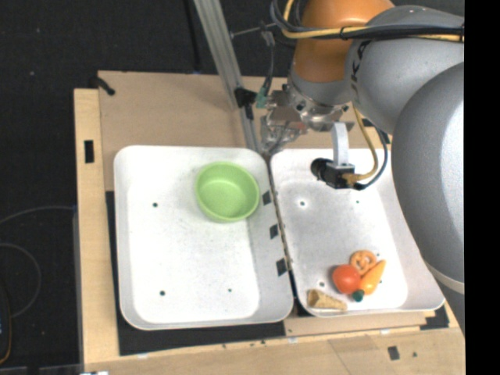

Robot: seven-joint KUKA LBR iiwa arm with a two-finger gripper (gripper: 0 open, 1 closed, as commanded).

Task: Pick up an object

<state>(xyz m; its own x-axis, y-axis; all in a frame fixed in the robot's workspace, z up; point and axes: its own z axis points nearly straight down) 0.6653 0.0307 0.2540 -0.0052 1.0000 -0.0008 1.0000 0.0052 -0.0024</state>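
The end effector (275, 141) hangs over the far edge where the two bins meet; its state cannot be told. A green bowl (226, 191) sits in the left bin (156, 287), and a tomato (346, 278) sits in the right bin (328, 217).

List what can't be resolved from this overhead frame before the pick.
- Hand: in the camera view, too small and cluttered by wrist hardware at the bins' far edge; finger state unreadable.
- Right bin: its right rim is covered by the grey arm.
- Toy cluster: pieces overlap in the near corner; individual shapes unclear.
- Green bowl: whether anything small lies inside is too small to tell.
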